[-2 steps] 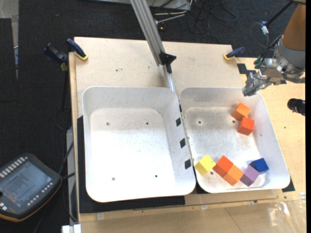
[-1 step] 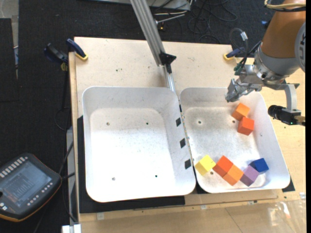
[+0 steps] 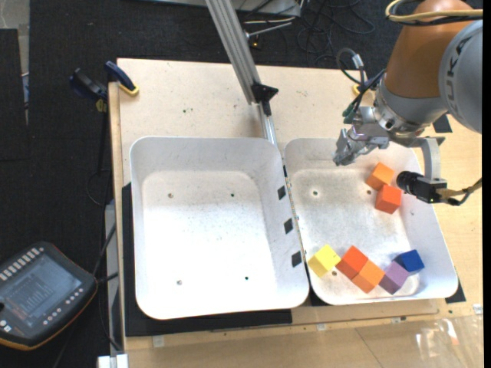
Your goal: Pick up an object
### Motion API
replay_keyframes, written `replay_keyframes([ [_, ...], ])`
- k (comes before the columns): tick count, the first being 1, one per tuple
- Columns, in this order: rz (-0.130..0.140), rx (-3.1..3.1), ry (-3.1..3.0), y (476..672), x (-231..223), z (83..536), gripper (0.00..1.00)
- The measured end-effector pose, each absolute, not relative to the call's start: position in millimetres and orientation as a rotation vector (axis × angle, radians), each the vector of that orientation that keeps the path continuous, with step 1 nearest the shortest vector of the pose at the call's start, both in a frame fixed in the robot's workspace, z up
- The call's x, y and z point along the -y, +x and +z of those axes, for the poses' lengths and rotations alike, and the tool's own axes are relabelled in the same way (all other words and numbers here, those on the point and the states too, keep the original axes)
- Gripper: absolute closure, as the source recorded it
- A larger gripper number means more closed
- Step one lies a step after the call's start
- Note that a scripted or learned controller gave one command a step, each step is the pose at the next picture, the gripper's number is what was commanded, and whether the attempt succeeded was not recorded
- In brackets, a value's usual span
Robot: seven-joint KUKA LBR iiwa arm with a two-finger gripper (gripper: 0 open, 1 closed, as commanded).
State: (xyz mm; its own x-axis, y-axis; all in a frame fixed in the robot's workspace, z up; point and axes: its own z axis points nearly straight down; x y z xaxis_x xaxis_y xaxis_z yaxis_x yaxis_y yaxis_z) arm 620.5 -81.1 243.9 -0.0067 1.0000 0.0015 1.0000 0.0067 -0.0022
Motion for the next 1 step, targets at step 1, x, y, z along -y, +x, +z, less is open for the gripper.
replay_keyframes([
  [1, 0.000, 2.228, -2.211, 621.4, 28.2, 232.3, 1.00],
])
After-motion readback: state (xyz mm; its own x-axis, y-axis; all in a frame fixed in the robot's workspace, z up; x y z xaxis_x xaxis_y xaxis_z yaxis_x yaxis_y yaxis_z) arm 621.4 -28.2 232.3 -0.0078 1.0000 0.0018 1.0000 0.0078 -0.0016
